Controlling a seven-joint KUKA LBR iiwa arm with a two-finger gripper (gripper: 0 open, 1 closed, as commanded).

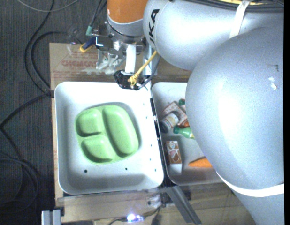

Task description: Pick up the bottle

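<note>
1. Gripper (109, 62) hung over cardboard (65, 62) on the tabletop, past the left bin's (63, 139) far rim; whether released or clenched could not be told.
2. Left bin held a green divided tray (107, 134).
3. Right bin (174, 172): bottle (170, 122) lay on its side among packets (173, 152), beside the grey arm (239, 102), well apart from the gripper.

Two shallow white bins sit side by side on a brown cardboard sheet (69, 60) with faded red print. The left bin (63, 125) holds a pale green tray (107, 132) split into three compartments, lying flat near its middle. In the right bin (160, 90), a small printed packet (173, 152) lies by the near wall, a brown packet (172, 108) lies farther back, and an orange thing (200, 162) is partly hidden. Dark cables (23, 78) trail over the dark floor at the left.
</note>
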